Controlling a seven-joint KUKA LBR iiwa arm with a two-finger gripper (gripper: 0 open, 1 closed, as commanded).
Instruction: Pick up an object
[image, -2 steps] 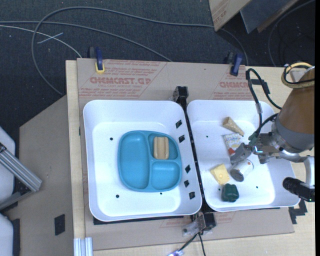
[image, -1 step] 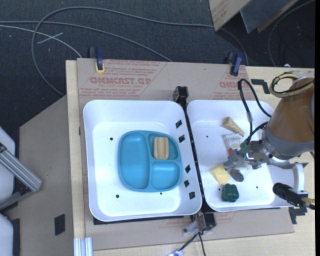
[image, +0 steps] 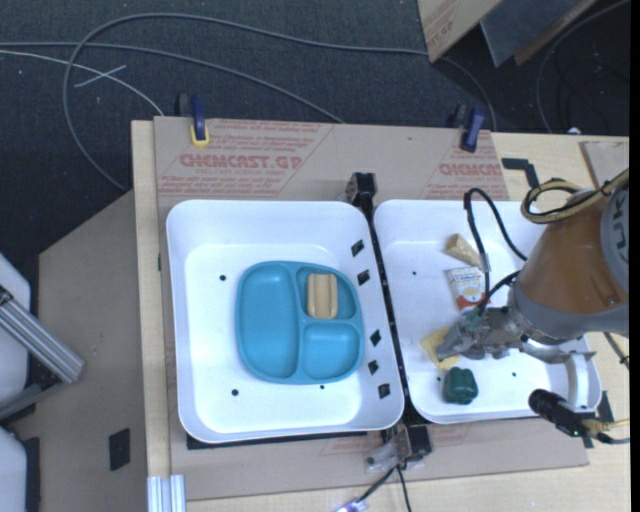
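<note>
Nearest the camera, at about 5 o'clock in the view, a green object (image: 460, 384) is lying in the right bin (image: 425, 400), just below the gripper (image: 462, 337). The gripper is hovering low over a yellow piece (image: 433, 346), and I cannot tell if the fingers are released or clenched, because they are too dark and small. Nothing is showing between them, so I am judging that the pick is not yet done: grasping and lifting are still remaining. Farther, at 3 o'clock, a red-white packet (image: 467, 289) and a beige wedge (image: 461, 248) are lying. At 9 o'clock, the left bin (image: 190, 300) is holding a blue tray (image: 270, 325) with a tan block (image: 321, 295).
</note>
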